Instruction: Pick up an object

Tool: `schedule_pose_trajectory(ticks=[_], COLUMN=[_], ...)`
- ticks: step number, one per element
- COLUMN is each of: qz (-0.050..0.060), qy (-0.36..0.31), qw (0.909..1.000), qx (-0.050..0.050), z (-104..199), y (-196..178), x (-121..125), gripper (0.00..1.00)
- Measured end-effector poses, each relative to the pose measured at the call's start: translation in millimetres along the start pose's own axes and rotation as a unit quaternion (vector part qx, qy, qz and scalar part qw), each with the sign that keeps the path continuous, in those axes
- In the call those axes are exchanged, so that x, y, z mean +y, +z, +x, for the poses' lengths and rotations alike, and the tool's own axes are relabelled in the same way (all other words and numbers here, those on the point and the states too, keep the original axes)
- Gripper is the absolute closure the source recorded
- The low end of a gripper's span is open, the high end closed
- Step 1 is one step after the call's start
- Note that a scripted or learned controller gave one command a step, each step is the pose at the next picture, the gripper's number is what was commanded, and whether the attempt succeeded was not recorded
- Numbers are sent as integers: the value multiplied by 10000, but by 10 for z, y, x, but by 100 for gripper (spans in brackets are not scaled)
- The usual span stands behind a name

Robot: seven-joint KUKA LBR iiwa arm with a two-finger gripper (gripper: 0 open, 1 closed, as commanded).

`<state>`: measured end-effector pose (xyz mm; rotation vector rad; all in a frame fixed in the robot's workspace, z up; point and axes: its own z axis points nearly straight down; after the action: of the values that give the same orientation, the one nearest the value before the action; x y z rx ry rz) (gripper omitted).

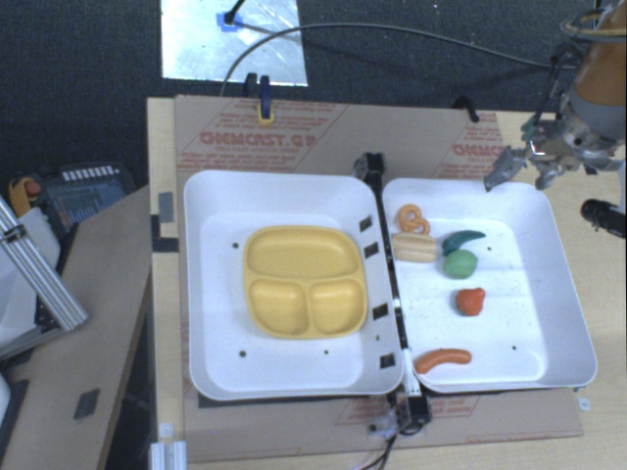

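This was a robotics lab: two white bins (294,189) sat on a cardboard-covered bench (323,125), with cables (392,32) trailing behind it, aluminium framing (34,262) and a handheld controller (83,194) left of it

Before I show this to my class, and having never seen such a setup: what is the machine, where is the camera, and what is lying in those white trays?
One fixed camera looks down at a slant on a bench. The grey robot arm with an orange band reaches in from the right; its two-finger hand hangs above the far edge of the right shallow white bin, holding nothing. The left shallow white bin holds a yellow plastic divided tray. The right bin holds toy food: an orange pretzel, a beige bread roll, a green round vegetable with a dark stem, a red-orange tomato-like piece and an orange sausage.
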<state>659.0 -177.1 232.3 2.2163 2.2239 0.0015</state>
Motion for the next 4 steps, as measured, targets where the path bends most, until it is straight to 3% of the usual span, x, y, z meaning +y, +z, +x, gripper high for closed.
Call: schedule_pose_trajectory(ticks=[2,3,4], qz=[11,4,-21], qy=[12,-5,-13], qw=[10000,10000,10000], qx=[0,-1,-7], z=[-126,-120,-122], y=[1168,1486,1354], x=[-17,-11,6], gripper=[0,0,100])
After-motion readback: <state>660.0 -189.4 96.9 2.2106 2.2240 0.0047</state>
